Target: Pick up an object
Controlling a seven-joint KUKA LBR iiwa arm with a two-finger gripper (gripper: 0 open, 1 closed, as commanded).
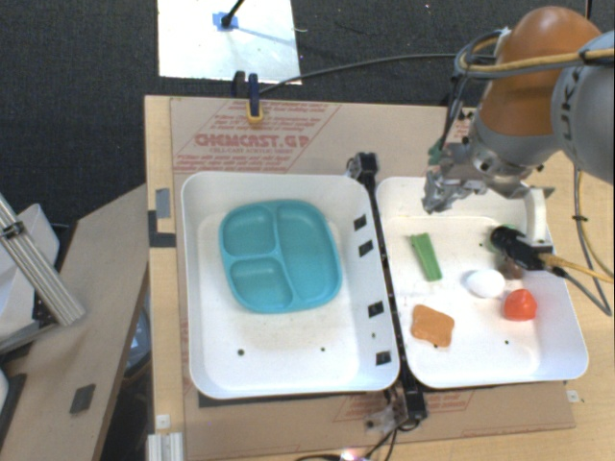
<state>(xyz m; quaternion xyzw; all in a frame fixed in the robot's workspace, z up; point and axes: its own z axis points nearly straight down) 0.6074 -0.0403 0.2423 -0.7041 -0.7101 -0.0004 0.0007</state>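
Nearest the camera in the right bin (500, 377) lies a flat orange piece (432, 325), just on the near side of the green block (425, 256). It looks soft and irregular, so a pinch across its narrow width would probably suit it. A red ball (520, 304) sits to the right of the green block and a little nearer. A white egg (484, 282) lies between the ball and the block, close to the ball. Both are round and smooth, likely light but apt to roll or slip out of a pinch, and they crowd each other.

The green block itself lies flat on the bin floor, long axis running near to far, with clear floor around it. I judge it the best candidate: light, stiff, straight-sided, best taken across its short width at mid-length.

Left of the green block, past the bin walls, a teal plate (281, 255) rests in the left bin (288, 373).

Beyond the green block, on its far side and slightly to the right, the end effector (444, 200) hangs above the bin floor, apart from the block and from every other object. I cannot tell whether it is released or clenched. Nothing is visibly held. Reaching the block would call for a short move toward the camera and then a descent. The tabletop (384, 133) stretches farther back.
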